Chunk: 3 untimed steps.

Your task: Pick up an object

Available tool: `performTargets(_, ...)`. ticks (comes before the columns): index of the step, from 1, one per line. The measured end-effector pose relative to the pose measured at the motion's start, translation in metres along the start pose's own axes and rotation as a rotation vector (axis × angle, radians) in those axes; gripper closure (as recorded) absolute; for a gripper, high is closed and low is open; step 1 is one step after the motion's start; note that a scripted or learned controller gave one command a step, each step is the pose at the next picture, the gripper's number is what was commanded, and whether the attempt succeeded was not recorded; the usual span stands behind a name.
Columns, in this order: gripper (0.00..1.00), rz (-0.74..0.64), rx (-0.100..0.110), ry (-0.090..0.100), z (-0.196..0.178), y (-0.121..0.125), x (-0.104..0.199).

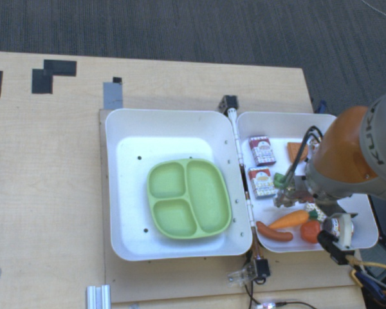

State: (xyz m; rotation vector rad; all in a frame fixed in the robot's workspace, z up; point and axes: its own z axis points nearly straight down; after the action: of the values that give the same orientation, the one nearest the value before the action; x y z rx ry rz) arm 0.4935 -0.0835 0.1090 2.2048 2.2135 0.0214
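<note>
Over the right bin (367, 234), the gripper (284, 197) is hanging just above the toy carrot (289, 220), its fingers' state impossible to tell.

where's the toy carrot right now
The carrot lies in the right bin near its front edge, just above the sausage and left of the tomato, under the gripper.

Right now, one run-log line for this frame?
arm: over right bin | hand: low near carrot and sausage | grasp: unconfirmed | left bin: green tray
</note>
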Motion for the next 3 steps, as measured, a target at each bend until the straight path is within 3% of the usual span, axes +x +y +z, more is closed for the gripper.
performTargets(1,0.0,-0.001,0.0,0.0,0.0,0.0,0.0)
performTargets(2,1.0,-0.003,-0.003,0.001,-0.01,0.002,0.001)
performTargets(3,0.0,-0.003,-0.003,0.001,-0.01,0.002,0.001)
